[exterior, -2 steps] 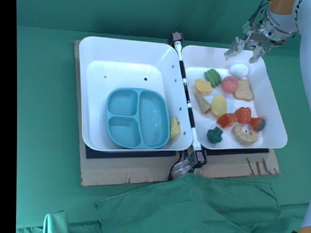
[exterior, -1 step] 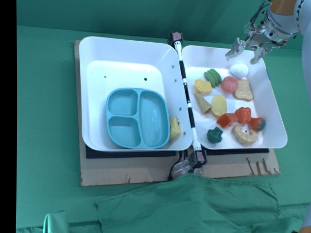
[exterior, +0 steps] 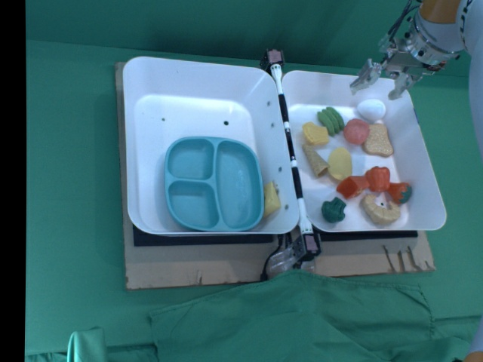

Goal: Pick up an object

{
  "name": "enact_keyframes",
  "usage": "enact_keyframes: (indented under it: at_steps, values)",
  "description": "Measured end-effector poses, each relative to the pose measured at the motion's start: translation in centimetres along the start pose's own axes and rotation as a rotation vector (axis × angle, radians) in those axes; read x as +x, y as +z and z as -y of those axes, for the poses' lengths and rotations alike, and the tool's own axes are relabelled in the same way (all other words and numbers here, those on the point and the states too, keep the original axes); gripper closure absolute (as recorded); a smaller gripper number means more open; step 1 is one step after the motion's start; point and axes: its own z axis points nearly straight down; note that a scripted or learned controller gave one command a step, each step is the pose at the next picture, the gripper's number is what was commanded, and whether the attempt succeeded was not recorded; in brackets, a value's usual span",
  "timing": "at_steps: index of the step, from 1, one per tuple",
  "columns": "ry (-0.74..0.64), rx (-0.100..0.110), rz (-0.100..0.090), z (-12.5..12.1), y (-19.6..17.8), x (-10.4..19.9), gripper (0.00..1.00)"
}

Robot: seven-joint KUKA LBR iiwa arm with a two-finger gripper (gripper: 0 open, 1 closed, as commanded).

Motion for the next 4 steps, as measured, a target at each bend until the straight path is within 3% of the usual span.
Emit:
enact_keyframes:
  at_steps: [1, 2, 3, 4]
  values:
    - [0.003, -0.006, 0.0, 6.7, -8.6, -0.1, 0.0]
    - [-0.003, -0.003, 0.001, -2.3, -3.6, 0.1, 0.0]
    - [0.002, -0.007, 0.005, -2.1, -5.4, -0.1, 1.0]
    - [0.003, -0.005, 0.005, -2.1, -5.3, -0.1, 0.0]
